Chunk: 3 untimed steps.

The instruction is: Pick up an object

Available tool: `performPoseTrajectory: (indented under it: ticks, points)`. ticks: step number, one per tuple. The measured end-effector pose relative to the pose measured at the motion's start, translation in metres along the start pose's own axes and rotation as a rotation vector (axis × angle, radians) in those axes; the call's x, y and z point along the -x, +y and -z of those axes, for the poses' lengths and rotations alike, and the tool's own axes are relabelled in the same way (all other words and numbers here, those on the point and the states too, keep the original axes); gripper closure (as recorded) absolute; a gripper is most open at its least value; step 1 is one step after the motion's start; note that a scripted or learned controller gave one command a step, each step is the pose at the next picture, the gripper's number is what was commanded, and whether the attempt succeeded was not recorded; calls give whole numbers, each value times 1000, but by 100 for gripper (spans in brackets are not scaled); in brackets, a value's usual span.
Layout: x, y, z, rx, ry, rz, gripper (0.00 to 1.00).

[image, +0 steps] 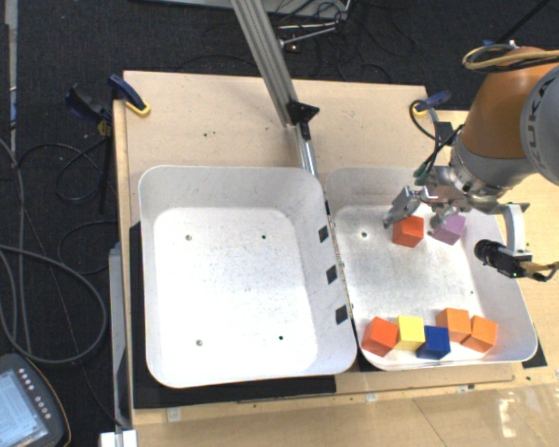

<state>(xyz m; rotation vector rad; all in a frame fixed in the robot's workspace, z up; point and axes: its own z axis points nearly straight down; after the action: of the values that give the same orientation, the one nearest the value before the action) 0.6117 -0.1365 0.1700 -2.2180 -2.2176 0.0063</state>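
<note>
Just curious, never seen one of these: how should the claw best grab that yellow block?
Probably from straight above, pinching the yellow block on its near and far faces. An orange block and a blue block crowd its left and right sides, leaving little room there.

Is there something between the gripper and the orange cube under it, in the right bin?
Nothing visible. The gripper hangs directly over the orange cube; a purple block lies close beside it, not between them.

The grey arm with its orange band is reaching in from the right, its two-finger gripper (419,214) pointing down, fingers (397,212) spreading apart.
</note>
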Motion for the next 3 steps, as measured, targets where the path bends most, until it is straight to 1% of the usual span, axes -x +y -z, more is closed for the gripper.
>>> performPoseTrajectory:
  ticks: [1,2,3]
  points:
    - [-6,-4,-47,12,-6,-2,0]
    - [-7,-2,-34,16,-4,-2,100]
    - [-6,-11,15,11,-2,-1,100]
